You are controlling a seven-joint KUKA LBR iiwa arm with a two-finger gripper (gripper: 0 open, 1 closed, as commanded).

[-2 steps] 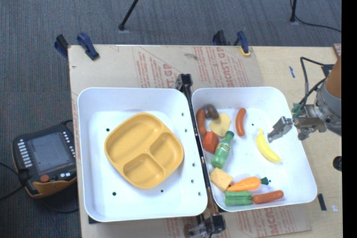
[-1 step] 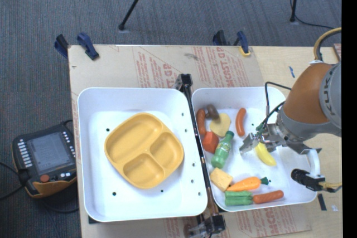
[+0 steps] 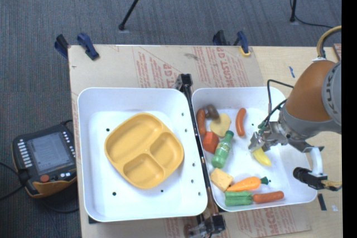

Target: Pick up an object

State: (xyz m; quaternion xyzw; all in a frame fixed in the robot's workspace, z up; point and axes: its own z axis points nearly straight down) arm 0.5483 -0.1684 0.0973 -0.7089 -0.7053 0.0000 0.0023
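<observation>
**Robot Arm Reaches Into Bin of Toy Food**

A grey KUKA arm (image 3: 318, 103) with an orange band extends from the right over the right-hand white bin (image 3: 223, 95), its gripper (image 3: 260, 142) lowered just above a yellow banana (image 3: 262, 156) lying near the bin's middle right. The gripper sits touching or almost touching the banana's upper end; from this angle it cannot be told whether the fingers are spread or closed, nor whether anything lies between them.

The rest of the toy food is scattered to the gripper's left and below it: a green bottle (image 3: 222, 150) tilted beside a red pepper (image 3: 210, 142), a pale yellow piece (image 3: 221, 124), two sausages (image 3: 241, 121) standing lengthwise, a cheese wedge (image 3: 221, 179), a carrot (image 3: 245, 184) and a green vegetable (image 3: 239, 199) along the near wall, with another red sausage (image 3: 269, 197) beside them.

The left-hand white bin (image 3: 92, 120) holds a yellow divided plate (image 3: 144, 150). A teach pendant (image 3: 44, 158) rests on the floor to the bench's left.
</observation>
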